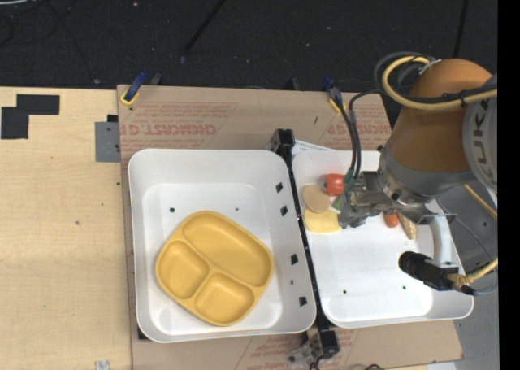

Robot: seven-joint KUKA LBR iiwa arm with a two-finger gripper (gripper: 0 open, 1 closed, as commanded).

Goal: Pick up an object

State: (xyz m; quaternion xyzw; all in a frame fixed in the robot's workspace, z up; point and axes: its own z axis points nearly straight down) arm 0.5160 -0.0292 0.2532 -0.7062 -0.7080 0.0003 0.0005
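Note:
My gripper (351, 214) hangs low over the far left part of the right bin (382, 295), under the grey and orange arm. Just left of it lie a pale yellow piece (322, 223) and a beige round piece (314, 196). A small red-orange object (335, 183) sits right behind the gripper. On its right side a small orange piece (392, 219) and a tan piece (407, 229) peek out from under the wrist. I see nothing held in the gripper.
The left bin (154, 173) holds a yellow divided plate (213, 267) with three compartments. A black divider (294, 230) runs between the two bins. Cardboard (219, 116) lies under the bins on the wooden bench.

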